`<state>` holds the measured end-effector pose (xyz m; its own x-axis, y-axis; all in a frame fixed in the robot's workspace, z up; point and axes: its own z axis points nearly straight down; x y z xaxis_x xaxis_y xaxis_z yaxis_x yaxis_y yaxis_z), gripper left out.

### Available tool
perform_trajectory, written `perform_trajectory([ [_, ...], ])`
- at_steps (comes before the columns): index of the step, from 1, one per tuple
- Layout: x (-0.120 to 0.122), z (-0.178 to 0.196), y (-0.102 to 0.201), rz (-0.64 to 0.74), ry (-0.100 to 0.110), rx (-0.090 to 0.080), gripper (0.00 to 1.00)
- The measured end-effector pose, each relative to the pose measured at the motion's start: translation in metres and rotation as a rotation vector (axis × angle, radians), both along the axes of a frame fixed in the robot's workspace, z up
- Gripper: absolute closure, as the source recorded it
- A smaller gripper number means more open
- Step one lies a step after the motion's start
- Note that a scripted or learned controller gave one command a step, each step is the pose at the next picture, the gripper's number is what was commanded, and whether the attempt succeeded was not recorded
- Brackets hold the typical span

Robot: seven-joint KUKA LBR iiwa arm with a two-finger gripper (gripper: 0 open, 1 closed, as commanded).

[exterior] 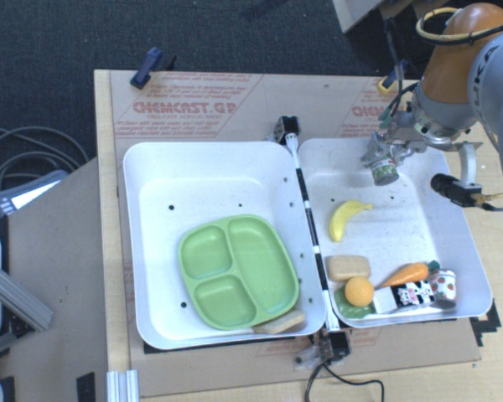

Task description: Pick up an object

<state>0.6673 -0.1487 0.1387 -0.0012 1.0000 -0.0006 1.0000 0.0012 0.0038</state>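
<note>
We are working in the right bin point(453, 249), with the arm point(465, 53) reaching in from the right and the gripper point(386, 164) hanging over its far end. A small greyish-green thing point(386, 172) is showing at the fingertips; it looks pinched between them, so we are judging the gripper closed on it, and it appears lifted a little off the floor, though the slant makes that hard to be sure of. The other items are lying nearer: a banana point(345, 218) just near of the gripper, then a biscuit point(348, 267), an orange point(359, 292) and a carrot point(411, 275) crowded at the near edge. We are picking far from that cluster, probably because a lone thing leaves the fingers room. In the left bin point(151, 191) a green tray point(235, 270) is lying flat, well apart from our work.
</note>
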Motion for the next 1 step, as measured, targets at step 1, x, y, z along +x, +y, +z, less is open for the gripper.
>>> perform_trajectory([
  [1,-0.0618,0.0520,0.0925,0.000,0.006,0.002,1.00],
])
